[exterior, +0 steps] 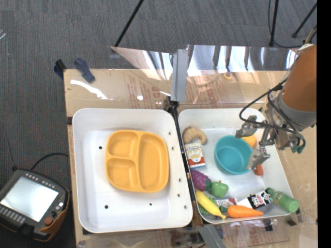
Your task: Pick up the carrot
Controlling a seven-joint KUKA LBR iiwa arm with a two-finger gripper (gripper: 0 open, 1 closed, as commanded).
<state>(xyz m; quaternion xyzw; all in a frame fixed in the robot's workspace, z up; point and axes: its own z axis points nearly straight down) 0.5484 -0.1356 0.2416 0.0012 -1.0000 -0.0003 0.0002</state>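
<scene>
The carrot is orange and lies on its side at the front of the right bin, between a yellow banana and a black-and-white carton. My gripper hangs well behind the carrot, over the right rim of a teal bowl. Its two fingers stand apart, so it is open. A small orange round thing shows between the fingers, low in the bin; I cannot tell whether they touch it.
The right bin also holds a croissant, a small box, a purple fruit, a green fruit, a green bottle and a red bit. A yellow divided plate lies in the left bin.
</scene>
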